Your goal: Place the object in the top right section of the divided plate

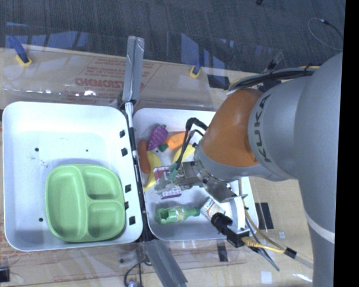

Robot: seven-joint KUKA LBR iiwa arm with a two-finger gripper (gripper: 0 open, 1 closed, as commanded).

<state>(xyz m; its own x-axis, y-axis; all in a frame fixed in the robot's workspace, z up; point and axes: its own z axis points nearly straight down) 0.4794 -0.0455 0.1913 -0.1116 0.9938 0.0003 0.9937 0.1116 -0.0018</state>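
Your gripper [169, 182] hangs low in the right bin [194, 233] over the toys – I cannot tell its state – with the green plate [85, 202] well left.

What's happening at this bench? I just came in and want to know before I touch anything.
A grey KUKA arm is reaching from the right down into the right bin, its tool low among a pile of toy food: a green bottle, purple grapes, orange and yellow pieces. The green divided plate sits in the left bin with nothing in its sections, so no item has been placed yet.
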